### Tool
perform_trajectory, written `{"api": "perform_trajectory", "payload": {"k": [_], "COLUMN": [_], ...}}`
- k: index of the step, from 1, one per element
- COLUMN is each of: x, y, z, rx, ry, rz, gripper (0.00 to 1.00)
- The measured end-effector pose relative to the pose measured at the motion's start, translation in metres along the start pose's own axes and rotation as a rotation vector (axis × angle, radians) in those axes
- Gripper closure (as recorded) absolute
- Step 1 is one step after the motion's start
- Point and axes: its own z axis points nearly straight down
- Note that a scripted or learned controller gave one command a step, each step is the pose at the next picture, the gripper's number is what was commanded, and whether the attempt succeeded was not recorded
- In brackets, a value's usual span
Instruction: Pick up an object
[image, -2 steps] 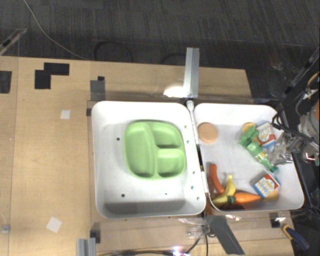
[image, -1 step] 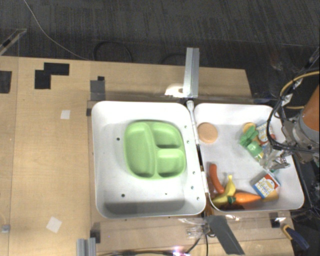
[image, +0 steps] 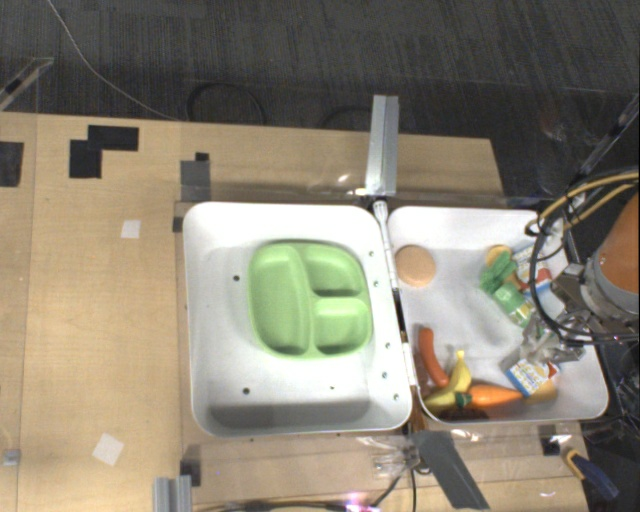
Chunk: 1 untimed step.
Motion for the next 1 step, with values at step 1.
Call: {"api": "perform_trajectory", "payload": {"k": [1], "x": [-0.0003], "y": [0.0], "z": [-0.0002], "rx": [0.001], "ry": [-0.001], "rz": [0.0], "gripper": [0.0]}}
